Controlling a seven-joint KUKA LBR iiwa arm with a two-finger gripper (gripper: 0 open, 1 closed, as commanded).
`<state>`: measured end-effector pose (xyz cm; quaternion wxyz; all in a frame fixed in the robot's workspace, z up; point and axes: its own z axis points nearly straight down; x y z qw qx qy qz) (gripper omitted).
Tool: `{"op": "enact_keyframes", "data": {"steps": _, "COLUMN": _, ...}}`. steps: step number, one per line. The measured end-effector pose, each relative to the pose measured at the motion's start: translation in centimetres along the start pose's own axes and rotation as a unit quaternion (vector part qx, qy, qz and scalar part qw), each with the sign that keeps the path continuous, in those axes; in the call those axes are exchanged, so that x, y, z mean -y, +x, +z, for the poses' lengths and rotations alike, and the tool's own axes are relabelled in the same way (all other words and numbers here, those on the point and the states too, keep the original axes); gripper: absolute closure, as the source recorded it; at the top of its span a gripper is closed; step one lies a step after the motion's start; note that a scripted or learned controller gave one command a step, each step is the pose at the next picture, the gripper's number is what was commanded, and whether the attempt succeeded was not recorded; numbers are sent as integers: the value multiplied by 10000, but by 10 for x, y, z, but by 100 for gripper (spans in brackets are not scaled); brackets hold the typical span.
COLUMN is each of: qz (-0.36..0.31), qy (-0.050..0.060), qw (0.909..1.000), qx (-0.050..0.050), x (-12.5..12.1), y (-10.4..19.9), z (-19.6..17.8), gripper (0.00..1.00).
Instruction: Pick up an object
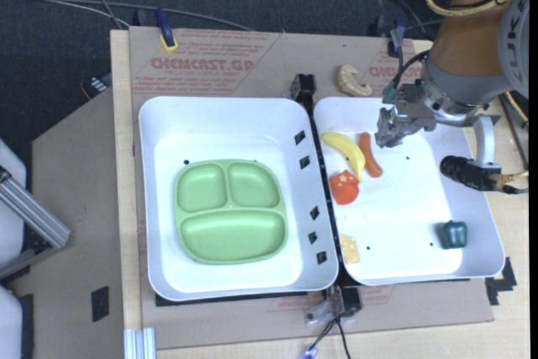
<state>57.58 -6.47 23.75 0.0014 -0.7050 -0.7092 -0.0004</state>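
While my gripper [388, 136] hovers beside the carrot [370, 155] in the right bin [403, 219], fingers' state unclear, I'd centre over it, align across its length, then descend.

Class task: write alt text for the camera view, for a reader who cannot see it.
A grey and orange robot arm's gripper hovers over the right white bin, near a banana, carrot and tomato. The left bin holds a green divided tray.
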Motion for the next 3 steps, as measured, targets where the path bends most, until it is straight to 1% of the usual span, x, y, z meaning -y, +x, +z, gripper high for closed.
{"op": "enact_keyframes", "data": {"steps": 1, "qz": 6, "qy": 10, "qw": 10000, "qx": -1, "x": -2, "y": 47, "z": 10, "gripper": 100}}
{"op": "enact_keyframes", "data": {"steps": 2, "qz": -1, "qy": -14, "qw": 10000, "qx": 0, "x": -3, "y": 96, "z": 2, "gripper": 100}}
{"op": "enact_keyframes", "data": {"steps": 3, "qz": 4, "qy": -12, "qw": 10000, "qx": 6, "x": -15, "y": 143, "z": 10, "gripper": 100}}
